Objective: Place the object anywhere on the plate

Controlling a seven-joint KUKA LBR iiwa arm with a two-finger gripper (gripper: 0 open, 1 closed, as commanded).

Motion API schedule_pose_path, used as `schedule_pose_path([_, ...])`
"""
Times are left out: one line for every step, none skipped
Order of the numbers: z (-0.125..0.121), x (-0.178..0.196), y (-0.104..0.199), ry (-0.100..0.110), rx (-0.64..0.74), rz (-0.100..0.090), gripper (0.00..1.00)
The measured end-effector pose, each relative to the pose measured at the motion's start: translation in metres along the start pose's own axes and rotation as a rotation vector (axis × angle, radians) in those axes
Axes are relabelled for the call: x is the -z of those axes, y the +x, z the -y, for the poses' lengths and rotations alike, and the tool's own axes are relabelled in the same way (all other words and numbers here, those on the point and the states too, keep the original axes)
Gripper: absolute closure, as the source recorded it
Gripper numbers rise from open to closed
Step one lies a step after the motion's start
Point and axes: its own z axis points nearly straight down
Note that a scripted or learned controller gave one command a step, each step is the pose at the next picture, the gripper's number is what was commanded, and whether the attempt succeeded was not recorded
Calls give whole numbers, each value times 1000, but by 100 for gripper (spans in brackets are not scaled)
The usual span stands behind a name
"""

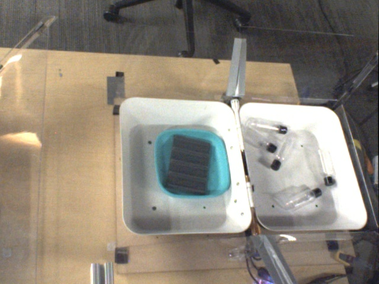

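Tan wood surface point(59, 176) all round. Starting at the near edge: a small black block point(121, 254) sits on the surface nearer than the plate and a bit left of it, with a shiny metal piece point(100, 272) just nearer still.

Then the teal plate point(192, 163) itself, a rounded-square one, sitting in the left white bin point(133, 176), roughly mid-bin. The object, a dark grey ribbed block point(188, 164), lies flat on the plate, well inside its rim, with teal showing on every side of it. So it's on there already.

Right of the plate, over the divider, is the right white bin point(352, 212) with a handful of clear tubes with black caps point(299, 196) scattered about, lying on their sides, none touching the plate.

Gripper: released or clenched, I honestly can't tell from this shot.

Beyond the plate, a metal post point(237, 67) stands at the far end of the gap between the bins, and a small grey bracket point(115, 87) is on the surface beyond the plate to the left. Farthest of all, a black office chair base point(185, 7) on grey carpet point(71, 5).
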Motion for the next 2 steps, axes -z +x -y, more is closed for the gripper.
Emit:
schedule_pose_path([0, 0, 0, 0, 0, 0, 0])
schedule_pose_path([0, 0, 0, 1, -29, 0, 0])
